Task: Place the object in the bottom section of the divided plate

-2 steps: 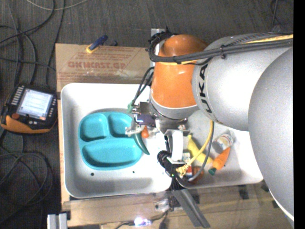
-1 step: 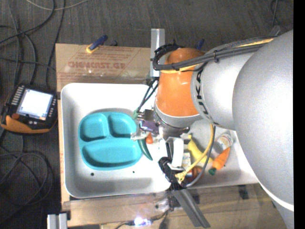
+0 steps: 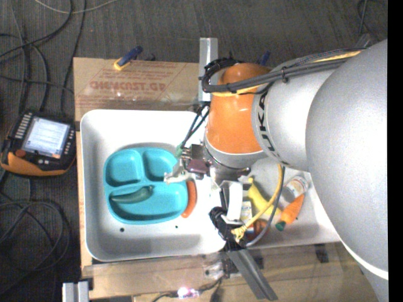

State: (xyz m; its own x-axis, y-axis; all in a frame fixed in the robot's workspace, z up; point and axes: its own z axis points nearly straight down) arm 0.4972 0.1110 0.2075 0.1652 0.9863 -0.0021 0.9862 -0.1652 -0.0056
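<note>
Lying beside gripper (image 3: 189, 172): orange carrot (image 3: 191, 201) against plate (image 3: 126, 168) rim

We see the divided plate (image 3: 141, 184) lying in the left bin (image 3: 94, 168). At the plate's three o'clock edge lies a carrot-shaped object (image 3: 190, 201). At the bin's nine o'clock sits a handheld pendant (image 3: 39, 142).

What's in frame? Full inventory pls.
turquoise divided plastic plate: 1, left bin
dark green object: 1, plate's bottom section
orange-red sausage-like item: 1, plate's right edge
shallow white bins: 2, side by side
orange carrot-like toy: 1, right bin
yellow item: 1, right bin
clear bottle: 1, right bin
orange-and-black tablet pendant: 1, floor, left
cardboard sheet: 1, behind bins
grey-and-orange arm: 1, from right
claw: 1, over plate's right side
</note>
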